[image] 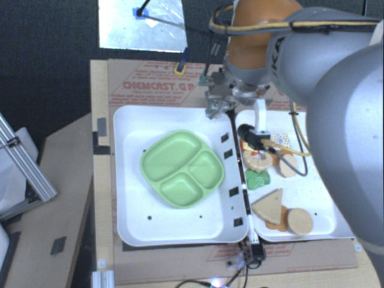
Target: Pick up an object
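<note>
My gripper [217,108] hangs over the far rim of the left bin [129,179], close to the divider between the two bins. Nothing shows in its grasp. The left bin holds a light green divided plate [182,168]. In the right bin [324,215] lie several toy foods: a tan wedge [268,204], a round tan disc [300,221], a green leafy piece [258,180], an orange and white round piece [259,160], a spotted white piece [281,140] and a pale oval piece [288,165]. The arm hides the far right of that bin.
The large grey arm [336,83] covers the upper right of the view. Cardboard [150,83] lies under and behind the bins. A shiny sheet [141,17] sits at the back. A metal frame [24,173] stands at the left.
</note>
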`<state>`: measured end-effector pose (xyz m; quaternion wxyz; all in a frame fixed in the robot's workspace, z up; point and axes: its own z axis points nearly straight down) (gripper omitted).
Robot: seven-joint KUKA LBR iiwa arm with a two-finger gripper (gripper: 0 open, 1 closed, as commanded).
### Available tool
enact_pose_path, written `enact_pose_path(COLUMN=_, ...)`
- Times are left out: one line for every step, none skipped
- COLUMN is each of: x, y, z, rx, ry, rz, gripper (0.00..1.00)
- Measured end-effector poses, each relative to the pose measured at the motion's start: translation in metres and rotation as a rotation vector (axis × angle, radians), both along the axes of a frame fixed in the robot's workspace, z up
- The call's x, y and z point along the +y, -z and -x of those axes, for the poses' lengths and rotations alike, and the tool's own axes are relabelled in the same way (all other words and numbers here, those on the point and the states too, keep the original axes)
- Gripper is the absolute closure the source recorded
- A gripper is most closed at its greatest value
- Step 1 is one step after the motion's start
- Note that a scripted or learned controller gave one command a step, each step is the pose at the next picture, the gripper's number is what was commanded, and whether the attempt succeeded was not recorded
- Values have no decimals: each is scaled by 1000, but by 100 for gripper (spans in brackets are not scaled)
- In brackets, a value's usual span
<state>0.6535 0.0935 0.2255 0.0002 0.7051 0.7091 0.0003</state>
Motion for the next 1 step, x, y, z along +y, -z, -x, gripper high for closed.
enact_pose_path(x=-11, y=7, z=-14, rx=-2, ry=5, rz=0, gripper=100)
